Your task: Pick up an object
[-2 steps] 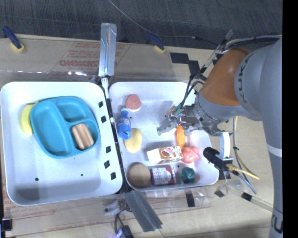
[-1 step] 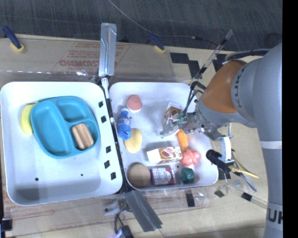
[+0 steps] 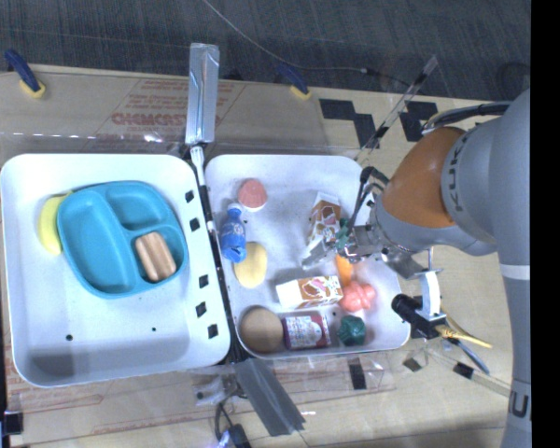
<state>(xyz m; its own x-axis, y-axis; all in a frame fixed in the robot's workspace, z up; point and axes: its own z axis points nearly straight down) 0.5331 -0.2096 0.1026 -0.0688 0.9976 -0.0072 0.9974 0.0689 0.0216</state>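
Just beside the fingers [image 3: 343, 244], an orange carrot [image 3: 344, 270].

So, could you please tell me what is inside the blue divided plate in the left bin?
A tan bread-like roll lies in the lower right compartment of the blue divided plate. A yellow object pokes out from under the plate's left rim, mostly covered, so its shape is unclear.

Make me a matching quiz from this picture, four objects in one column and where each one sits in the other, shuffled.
Things:
1. bread roll
2. blue bottle
3. green object
4. pink disc

Places:
A. right bin, near its top edge
B. on the blue tray, left bin
C. right bin, against the divider
D. right bin, bottom right corner

Pairs: 1-B, 2-C, 3-D, 4-A
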